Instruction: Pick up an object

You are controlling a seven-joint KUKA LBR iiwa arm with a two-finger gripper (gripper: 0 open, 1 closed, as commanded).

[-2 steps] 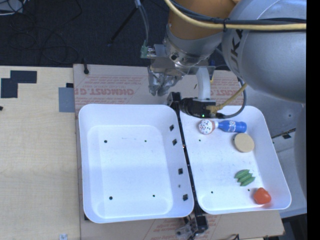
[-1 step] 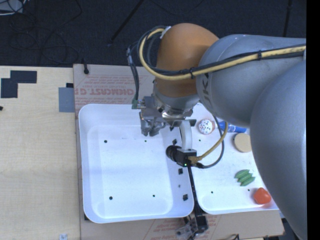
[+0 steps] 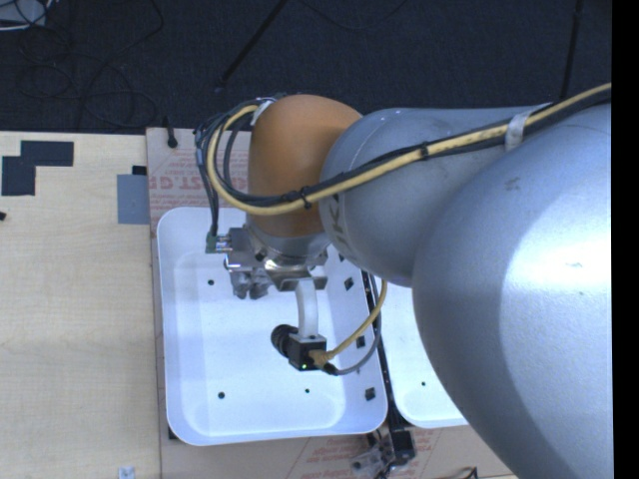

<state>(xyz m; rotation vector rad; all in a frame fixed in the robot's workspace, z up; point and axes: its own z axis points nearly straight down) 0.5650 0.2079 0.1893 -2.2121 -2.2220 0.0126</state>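
The grey arm covers the frame's right and centre. Its gripper is low over the upper middle of the left bin, and I cannot tell whether it is open or holds anything. What it is after is hidden, so weight and grip point cannot be judged. The red print on the cardboard at upper left is too partial to read.

Your pale wooden bench carried the left white bin on printed cardboard, with the right bin just beside that left bin
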